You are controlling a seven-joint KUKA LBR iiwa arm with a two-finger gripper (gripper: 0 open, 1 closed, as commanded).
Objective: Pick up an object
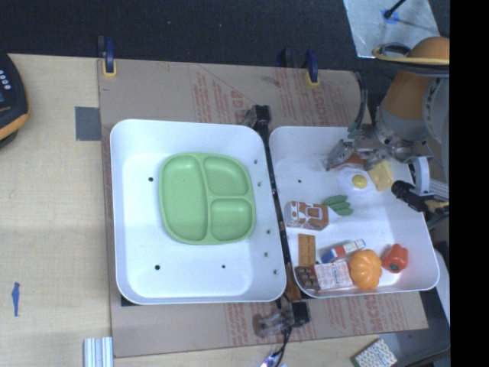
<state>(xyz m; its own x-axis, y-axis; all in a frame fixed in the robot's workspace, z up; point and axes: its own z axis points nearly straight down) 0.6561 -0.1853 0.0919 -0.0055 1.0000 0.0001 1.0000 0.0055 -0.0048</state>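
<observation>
Gripper [354,153] hangs low over the right bin [294,151], fingers spread, just above a fried egg toy [357,180].

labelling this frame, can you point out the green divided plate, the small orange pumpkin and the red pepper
green divided plate [206,198], camera view, the ridge where its compartments meet
small orange pumpkin [366,268], camera view, middle of its body
red pepper [395,258], camera view, middle of its red flesh

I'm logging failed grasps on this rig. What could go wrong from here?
The hand sits low in the right bin's far corner, where the fried egg toy and yellow block touch; it might grab both or neither. The bin wall beside it could block a finger.
</observation>
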